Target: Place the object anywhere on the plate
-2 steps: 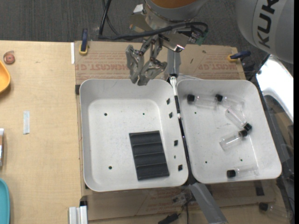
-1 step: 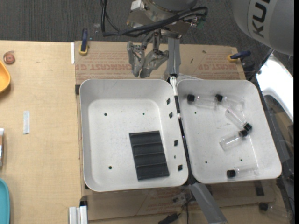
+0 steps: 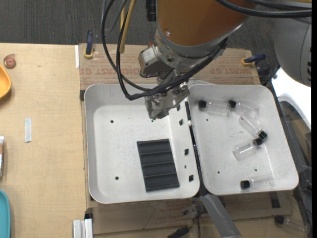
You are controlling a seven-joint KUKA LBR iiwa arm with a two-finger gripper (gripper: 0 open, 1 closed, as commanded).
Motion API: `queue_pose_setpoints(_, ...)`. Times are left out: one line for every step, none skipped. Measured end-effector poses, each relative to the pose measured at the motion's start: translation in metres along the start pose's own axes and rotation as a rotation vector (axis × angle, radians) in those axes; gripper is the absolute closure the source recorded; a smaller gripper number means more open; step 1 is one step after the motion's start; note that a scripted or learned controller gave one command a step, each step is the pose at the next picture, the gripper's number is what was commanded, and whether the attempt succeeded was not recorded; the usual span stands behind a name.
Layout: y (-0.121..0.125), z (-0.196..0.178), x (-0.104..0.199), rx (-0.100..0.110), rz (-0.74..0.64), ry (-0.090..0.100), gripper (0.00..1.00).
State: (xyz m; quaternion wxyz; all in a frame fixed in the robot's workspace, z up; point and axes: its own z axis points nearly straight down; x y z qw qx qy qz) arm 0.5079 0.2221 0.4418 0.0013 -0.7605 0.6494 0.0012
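Note:
A black ribbed rectangular plate lies flat in the lower middle of the left bin. Several clear vials with black caps lie in the right bin: one near the back, a pair at the middle right, and one at the front. My gripper hangs over the back right part of the left bin, behind the plate and close to the wall between the bins. The wrist hides whatever is under it, and I see no vial at its tip.
Black and yellow cables loop from the arm above the left bin's back edge. Clamps hold the cardboard behind the bins. On the wooden bench to the left are an orange dish and a teal item.

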Motion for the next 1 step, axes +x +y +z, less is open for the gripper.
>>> queue_pose_setpoints(0.0376, 0.0756, 0.0514, -0.002, -0.234, 0.001, 1.00)
